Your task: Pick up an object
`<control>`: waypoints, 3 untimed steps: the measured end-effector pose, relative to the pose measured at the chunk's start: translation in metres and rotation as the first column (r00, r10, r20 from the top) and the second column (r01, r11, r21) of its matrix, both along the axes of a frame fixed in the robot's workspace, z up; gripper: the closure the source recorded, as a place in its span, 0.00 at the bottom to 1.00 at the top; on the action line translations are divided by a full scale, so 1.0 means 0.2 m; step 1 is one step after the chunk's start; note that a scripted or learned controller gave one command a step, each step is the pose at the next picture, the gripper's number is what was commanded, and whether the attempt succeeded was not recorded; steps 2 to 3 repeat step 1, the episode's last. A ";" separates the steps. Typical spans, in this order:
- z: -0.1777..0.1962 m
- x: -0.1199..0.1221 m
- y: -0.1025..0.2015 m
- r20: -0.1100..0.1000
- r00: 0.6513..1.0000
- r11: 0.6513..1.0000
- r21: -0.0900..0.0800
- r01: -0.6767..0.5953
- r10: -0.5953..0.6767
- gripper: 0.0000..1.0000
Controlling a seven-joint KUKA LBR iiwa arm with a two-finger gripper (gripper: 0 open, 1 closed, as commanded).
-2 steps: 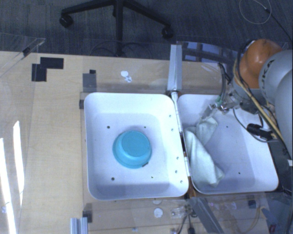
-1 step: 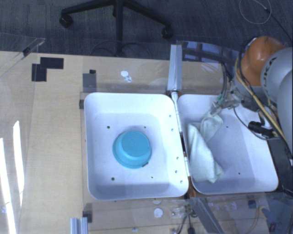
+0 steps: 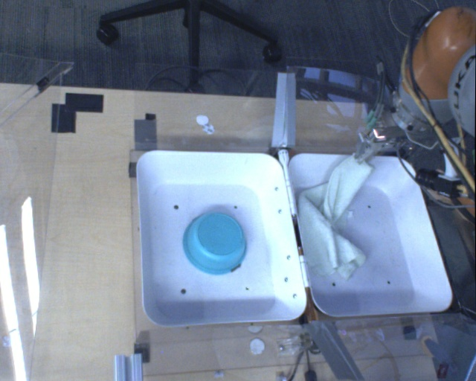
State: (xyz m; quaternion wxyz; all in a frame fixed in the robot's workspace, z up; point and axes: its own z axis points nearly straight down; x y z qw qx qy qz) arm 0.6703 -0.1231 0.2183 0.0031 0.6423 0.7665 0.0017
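A white cloth [image 3: 333,219] stretches up out of the right bin [image 3: 435,286]. Its top corner is drawn to a point at my gripper [image 3: 370,146], above the bin's far edge. The gripper is shut on that corner, and the lower folds of the cloth still rest on the bin floor near the divider. A blue bowl [image 3: 216,242] sits upside down in the middle of the left bin [image 3: 160,216], far from the gripper.
The grey arm with its orange band [image 3: 439,45] and loose cables [image 3: 439,182] crowd the right bin's far right corner. A metal post [image 3: 282,111] stands behind the seam between the bins. Beyond the bench stands an office chair base [image 3: 190,22].
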 end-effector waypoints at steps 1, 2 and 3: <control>-0.04 0.00 0.04 -0.003 0.962 0.962 0.001 0.272 -0.272 1.00; -0.04 0.00 0.04 -0.003 0.962 0.962 0.001 0.272 -0.272 1.00; -0.04 0.00 0.04 -0.003 0.962 0.962 0.001 0.272 -0.272 1.00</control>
